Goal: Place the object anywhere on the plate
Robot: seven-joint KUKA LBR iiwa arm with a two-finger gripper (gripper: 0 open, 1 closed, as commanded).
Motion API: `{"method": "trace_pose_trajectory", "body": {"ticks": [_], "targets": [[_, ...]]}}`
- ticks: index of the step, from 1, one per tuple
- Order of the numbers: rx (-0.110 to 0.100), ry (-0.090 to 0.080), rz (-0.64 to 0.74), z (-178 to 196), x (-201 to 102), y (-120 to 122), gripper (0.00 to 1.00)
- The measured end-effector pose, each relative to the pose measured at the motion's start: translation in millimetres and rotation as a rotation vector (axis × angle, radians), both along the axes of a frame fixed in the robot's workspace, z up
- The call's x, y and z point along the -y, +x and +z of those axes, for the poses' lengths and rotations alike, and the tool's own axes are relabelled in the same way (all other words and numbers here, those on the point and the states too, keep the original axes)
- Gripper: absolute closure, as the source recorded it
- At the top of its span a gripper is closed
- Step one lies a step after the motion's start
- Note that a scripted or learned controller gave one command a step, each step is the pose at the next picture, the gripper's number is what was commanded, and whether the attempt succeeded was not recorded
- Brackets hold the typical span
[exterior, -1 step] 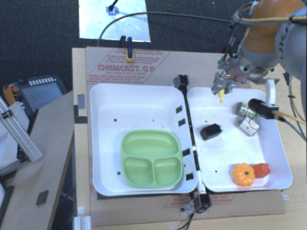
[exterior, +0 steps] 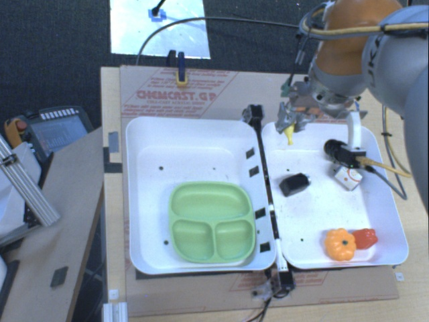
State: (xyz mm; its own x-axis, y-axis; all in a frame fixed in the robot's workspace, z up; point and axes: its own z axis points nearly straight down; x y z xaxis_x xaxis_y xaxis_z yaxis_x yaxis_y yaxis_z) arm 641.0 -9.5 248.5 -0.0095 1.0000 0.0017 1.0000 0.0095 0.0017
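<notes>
A green plate (exterior: 212, 221) with three compartments lies in the front part of the left bin (exterior: 154, 180). My gripper (exterior: 289, 125) hangs over the back left corner of the right bin (exterior: 389, 213), close to the divider between the bins. It is shut on a small yellow object (exterior: 289, 137), whose lower end pokes out below the fingertips. Gripper and object are well behind and to the right of the plate.
In the right bin lie a small black block (exterior: 293, 183) near the divider, an orange pumpkin-like toy (exterior: 340, 244) and a red piece (exterior: 366, 237) at the front right. Black clips line the divider (exterior: 263, 180).
</notes>
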Motion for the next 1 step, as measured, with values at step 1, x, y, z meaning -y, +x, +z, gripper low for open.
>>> {"method": "trace_pose_trajectory", "body": {"ticks": [1], "targets": [[-0.002,0.0,0.0,-8.3,-50.7,-14.5,1.0]]}}
